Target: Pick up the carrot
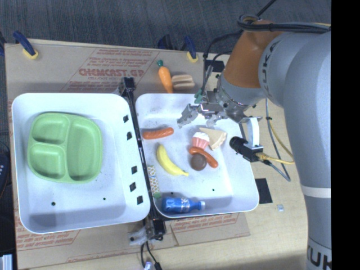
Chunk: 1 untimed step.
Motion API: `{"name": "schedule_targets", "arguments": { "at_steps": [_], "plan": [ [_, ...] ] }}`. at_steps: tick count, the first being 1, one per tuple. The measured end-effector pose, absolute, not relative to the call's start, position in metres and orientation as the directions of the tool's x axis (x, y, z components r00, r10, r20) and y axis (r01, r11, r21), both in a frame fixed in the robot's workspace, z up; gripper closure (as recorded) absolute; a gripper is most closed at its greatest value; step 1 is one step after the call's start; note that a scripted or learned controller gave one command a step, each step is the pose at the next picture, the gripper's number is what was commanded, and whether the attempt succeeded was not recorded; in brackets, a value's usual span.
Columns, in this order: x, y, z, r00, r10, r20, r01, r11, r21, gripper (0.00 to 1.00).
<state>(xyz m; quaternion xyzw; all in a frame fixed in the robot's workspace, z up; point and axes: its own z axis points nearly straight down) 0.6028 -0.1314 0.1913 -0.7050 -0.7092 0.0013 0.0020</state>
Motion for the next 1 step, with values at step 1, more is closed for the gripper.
{"name": "schedule_targets", "arguments": {
  "at_steps": [1],
  "plan": [
    [0.6376, -0.0965, 0.09, 0.055, 0.998, 0.001, 0.998, -0.055, -0.008, 0.0]
  ]
}}
